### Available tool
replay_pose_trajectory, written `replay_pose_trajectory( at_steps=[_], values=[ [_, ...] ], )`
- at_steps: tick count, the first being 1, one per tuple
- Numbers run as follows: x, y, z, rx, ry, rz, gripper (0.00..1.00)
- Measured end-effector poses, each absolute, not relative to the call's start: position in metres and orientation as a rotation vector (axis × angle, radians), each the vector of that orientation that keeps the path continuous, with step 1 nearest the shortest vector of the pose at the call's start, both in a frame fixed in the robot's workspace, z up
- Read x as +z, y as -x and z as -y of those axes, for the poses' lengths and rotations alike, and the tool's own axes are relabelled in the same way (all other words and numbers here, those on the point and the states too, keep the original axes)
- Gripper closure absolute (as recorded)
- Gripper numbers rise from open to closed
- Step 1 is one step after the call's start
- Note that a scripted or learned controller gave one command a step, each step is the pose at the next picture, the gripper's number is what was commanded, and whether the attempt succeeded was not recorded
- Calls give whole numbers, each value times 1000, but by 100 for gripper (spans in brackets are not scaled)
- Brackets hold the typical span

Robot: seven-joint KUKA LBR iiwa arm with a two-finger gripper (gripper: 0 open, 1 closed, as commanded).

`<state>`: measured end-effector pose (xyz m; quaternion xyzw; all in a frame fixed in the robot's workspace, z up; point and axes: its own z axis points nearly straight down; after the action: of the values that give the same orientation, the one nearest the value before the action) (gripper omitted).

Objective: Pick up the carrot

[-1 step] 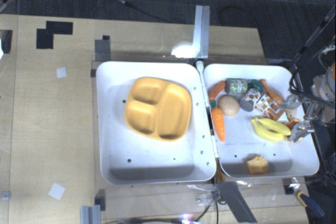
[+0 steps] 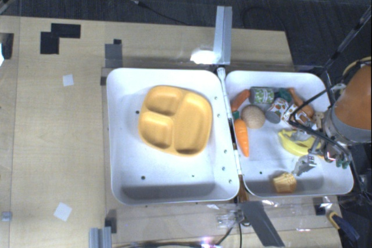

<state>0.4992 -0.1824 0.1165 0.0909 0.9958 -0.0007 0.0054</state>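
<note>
Right, nothing is lifted yet: the carrot [image 2: 242, 137] lies flat on the floor of the right-hand bin [image 2: 343, 186], hard against its left wall, green end up toward the far side and the orange tip pointing down toward us. So the whole job is ahead: reach, close, raise. The arm [image 2: 353, 106] comes in from the right, orange band plain to see, and the gripper [image 2: 303, 166] hangs low over the near right part of that same bin, above the space between a banana [image 2: 292, 143] and a small tan block that could be a bread piece [image 2: 284, 182]. Whether those fingers are spread or pinched I honestly cannot tell from here; they are small and tangled up with cables, and I see nothing caught between them. The carrot sits well off to the gripper's left, across the bin, with the banana lying part of the way between. Just beside the carrot's top is a brownish round thing, a potato [image 2: 253, 117] by the look of it, and a green can [image 2: 262, 95] beyond that. Over in the left bin [image 2: 125, 142] a yellow divided tray [image 2: 175, 120] sits alone. My guess: it must travel left and drop beside the wall, tight quarters there.
</note>
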Motion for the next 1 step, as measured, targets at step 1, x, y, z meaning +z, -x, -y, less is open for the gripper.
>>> replay_pose_trajectory(
  at_steps=[1],
  values=[
    [145,-489,103,4,-577,-3081,0]
  ],
)
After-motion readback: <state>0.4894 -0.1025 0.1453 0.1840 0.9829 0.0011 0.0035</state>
